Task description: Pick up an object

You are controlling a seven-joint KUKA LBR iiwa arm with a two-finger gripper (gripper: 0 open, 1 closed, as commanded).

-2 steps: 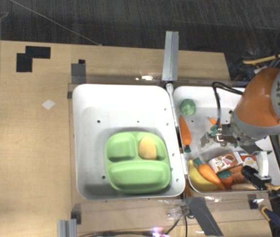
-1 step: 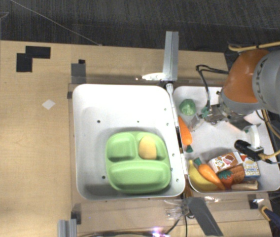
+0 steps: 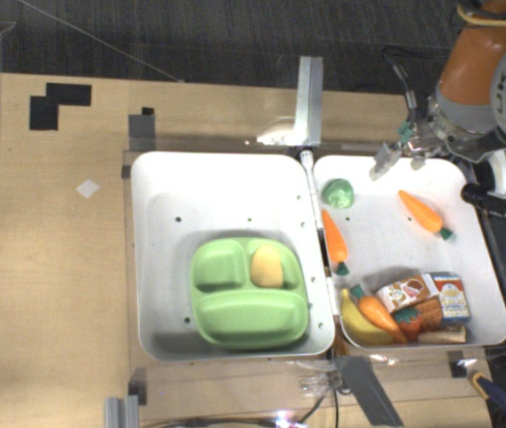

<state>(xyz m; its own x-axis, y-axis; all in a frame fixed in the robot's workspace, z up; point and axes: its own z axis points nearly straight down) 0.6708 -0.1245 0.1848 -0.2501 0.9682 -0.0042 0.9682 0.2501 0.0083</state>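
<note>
Whether the jaws stand apart or together cannot be told: the two-finger gripper (image 3: 397, 156) is small and seen from above, hanging over the far rim of the right-hand white bin (image 3: 467, 181), with nothing visibly between its tips.

Taking the seam where the two bins meet (image 3: 311, 205) as landmark: well left of it, in the left-hand white bin (image 3: 159, 203), lies a light green plastic divided tray (image 3: 248, 315), with a pale yellow rounded toy fruit (image 3: 268, 266) in its upper right compartment, nearest the seam. Just right of the seam sit a small green ball-like toy (image 3: 337, 193) and, below it, an orange toy carrot (image 3: 334, 239) lying along the seam. Lower down, right of the seam, a yellow toy banana (image 3: 360, 321), another orange carrot (image 3: 379, 314) and printed small cartons (image 3: 404, 294) are heaped against the near wall; being packed together, they probably make an awkward grab.

Farther right of the seam, a loose orange carrot with a green stub (image 3: 422, 212) lies alone on bare floor, near the gripper. I judge it the likeliest pick. Its long axis runs from upper left to lower right, green stub toward the lower right.
</note>
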